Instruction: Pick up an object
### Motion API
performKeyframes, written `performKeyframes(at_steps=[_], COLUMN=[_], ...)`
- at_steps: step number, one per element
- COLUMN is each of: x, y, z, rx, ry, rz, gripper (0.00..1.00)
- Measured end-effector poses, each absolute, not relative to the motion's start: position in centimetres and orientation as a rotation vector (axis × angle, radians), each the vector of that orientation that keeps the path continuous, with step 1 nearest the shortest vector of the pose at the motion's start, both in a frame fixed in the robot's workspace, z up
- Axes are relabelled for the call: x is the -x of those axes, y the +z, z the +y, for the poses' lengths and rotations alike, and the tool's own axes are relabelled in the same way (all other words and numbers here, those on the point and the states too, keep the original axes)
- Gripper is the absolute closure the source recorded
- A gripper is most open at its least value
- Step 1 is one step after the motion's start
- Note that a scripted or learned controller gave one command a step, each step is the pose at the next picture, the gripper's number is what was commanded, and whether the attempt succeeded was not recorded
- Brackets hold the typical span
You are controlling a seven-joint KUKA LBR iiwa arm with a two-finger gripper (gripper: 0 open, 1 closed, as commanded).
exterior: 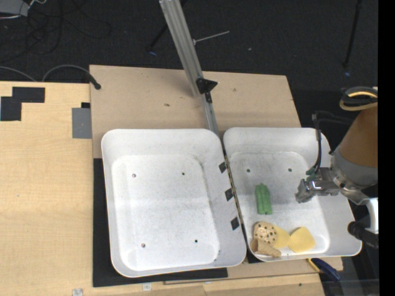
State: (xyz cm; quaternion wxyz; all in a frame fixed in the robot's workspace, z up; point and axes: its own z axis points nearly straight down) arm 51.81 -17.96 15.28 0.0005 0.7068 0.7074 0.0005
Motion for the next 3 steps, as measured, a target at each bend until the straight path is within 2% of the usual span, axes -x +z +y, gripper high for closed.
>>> performKeyframes(at_steps=[2,3], x=[-51.7,-53.9], y=[24.3,24.4], z=[-18.4,-12.5], rx=[-2.218,-2.217], ry=[0.002,0.002], rz=[2.221,2.229], gripper=[1.00,1.00])
